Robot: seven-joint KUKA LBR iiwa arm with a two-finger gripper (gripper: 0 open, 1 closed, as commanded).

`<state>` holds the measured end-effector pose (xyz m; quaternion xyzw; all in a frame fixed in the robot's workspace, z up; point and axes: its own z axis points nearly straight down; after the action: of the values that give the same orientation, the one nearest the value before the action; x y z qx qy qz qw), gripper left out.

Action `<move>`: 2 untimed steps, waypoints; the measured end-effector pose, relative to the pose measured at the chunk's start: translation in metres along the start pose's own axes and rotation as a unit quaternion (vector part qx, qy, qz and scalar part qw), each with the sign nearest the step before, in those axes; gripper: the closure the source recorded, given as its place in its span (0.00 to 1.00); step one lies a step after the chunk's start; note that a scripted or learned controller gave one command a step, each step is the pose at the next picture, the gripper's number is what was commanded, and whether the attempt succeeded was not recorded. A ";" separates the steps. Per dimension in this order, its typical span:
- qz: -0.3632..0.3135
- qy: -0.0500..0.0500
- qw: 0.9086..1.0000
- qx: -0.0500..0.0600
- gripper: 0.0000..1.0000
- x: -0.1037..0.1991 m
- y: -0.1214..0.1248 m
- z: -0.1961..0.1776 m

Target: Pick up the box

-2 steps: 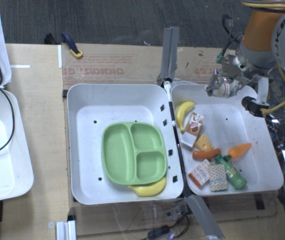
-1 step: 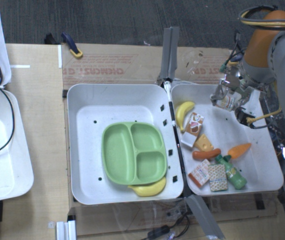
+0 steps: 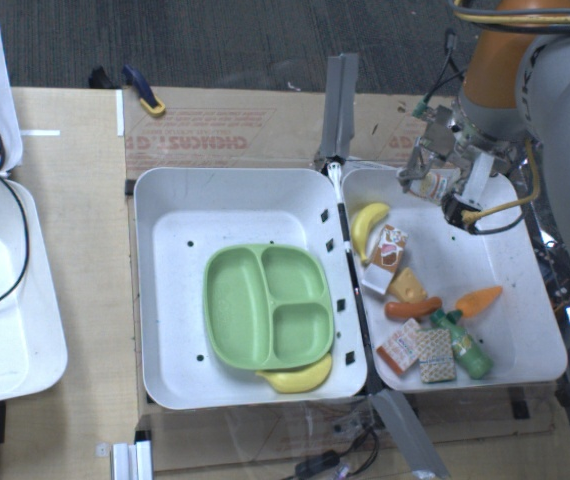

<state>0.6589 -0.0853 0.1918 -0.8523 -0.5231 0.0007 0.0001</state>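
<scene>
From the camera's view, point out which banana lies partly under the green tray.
The banana in the left bin, poking out from beneath the green tray's near edge. The other banana lies fully exposed in the right bin, beside a small box.

Grey arm point(image 3: 555, 78) from the right, orange-banded wrist bent downward, gripper point(image 3: 427, 180) low.

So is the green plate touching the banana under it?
Touching. The camera view shows the green plate's lower edge lying over the banana, with no gap.
</scene>
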 end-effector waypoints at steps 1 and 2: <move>-0.074 -0.001 0.997 0.000 1.00 0.054 -0.028 -0.018; -0.127 0.000 0.992 -0.001 1.00 -0.037 0.019 0.093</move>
<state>0.6594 -0.1266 0.0985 -0.7789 -0.6272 -0.0002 -0.0010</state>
